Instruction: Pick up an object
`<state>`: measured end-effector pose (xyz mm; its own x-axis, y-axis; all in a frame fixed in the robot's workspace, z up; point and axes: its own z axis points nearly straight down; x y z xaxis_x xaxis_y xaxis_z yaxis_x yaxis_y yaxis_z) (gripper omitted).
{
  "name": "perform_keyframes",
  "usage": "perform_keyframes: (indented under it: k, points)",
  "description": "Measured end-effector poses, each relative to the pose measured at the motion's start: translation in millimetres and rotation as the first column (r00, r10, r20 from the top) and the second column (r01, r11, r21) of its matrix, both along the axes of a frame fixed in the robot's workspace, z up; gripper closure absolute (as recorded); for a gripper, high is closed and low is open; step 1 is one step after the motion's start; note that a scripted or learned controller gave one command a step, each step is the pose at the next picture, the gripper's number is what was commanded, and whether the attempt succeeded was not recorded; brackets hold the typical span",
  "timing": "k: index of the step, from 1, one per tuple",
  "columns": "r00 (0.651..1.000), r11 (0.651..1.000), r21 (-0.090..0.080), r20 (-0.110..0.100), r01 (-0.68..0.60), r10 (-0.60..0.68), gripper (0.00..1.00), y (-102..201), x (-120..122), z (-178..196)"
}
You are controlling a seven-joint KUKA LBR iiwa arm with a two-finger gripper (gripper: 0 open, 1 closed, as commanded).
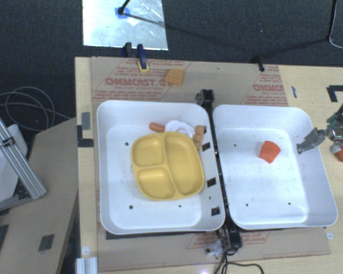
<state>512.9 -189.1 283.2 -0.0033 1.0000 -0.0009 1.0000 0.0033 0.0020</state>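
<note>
Blue clamp [141,56] & foil sheet [124,15] behind bins.

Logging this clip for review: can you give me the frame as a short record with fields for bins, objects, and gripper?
left bin: white shallow bin holding a yellow three-compartment plastic tray, a small orange sausage-shaped piece, a small tan block and a white item behind the tray
right bin: white shallow bin holding an orange block
gripper: gripper at the right bin's right rim, apart from the orange block
held: nothing seen

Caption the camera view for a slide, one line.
Gripper at the right bin's rim near an orange block; yellow divided tray in the left bin.
</note>
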Motion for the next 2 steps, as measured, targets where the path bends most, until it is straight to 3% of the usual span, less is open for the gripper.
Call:
perform_keyframes:
  k: [1, 2]
  points:
    - [1.0, 1.0, 0.001, -0.005, 0.003, -0.003, 0.0, -18, 17, -75]
    - [1.0, 1.0, 0.001, -0.004, 0.003, -0.003, 0.0, -17, 3, -111]
